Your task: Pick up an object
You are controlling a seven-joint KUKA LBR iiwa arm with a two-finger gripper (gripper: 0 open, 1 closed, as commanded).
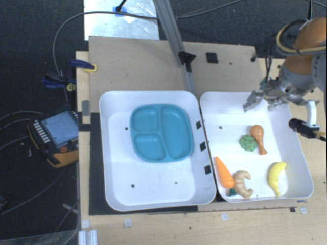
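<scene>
The right bin (232,119) holds toy foods: a brown chicken drumstick (258,136) beside a green broccoli (248,143), an orange carrot (224,171), a tan croissant-shaped piece (243,183) and a yellow banana (276,176). My gripper (260,102) hangs over the bin's far right part, above and beyond the drumstick, with its two fingers spread apart and nothing between them.
The left bin (117,152) contains a blue divided plate (161,132). A slanted metal pole (171,22) crosses the bench behind the bins. Clamps and a blue device (55,131) lie off the bench at left.
</scene>
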